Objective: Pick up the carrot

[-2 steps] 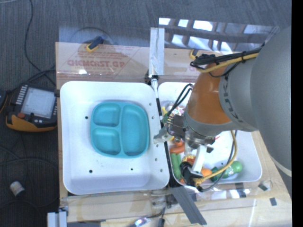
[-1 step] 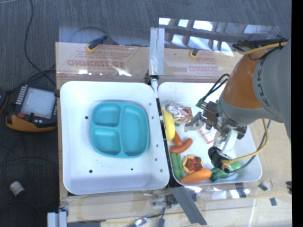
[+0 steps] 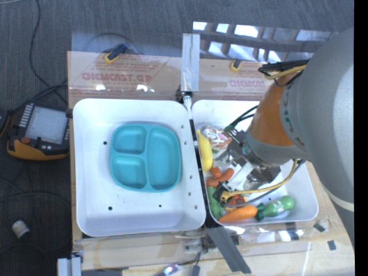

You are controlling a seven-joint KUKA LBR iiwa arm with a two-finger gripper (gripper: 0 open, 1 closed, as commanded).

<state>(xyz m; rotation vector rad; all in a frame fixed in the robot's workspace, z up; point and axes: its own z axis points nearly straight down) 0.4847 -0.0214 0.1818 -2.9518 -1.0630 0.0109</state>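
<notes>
Carrot [image 3: 238, 214] lies at lower edge of right bin [image 3: 307, 203], lower right of frame, beside green toy [image 3: 277, 206] | my gripper [image 3: 237, 176] is low among clutter just above it | finger state: I cannot tell | pick not yet done; grasp and lift remain.

Overhead view of two white bins side by side. The left bin [image 3: 86, 211] holds a turquoise divided plate [image 3: 145, 157]. In the right bin [image 3: 307, 203], the gripper [image 3: 233, 177] hangs over mixed toy food, a carrot [image 3: 238, 214] just below it.
</notes>
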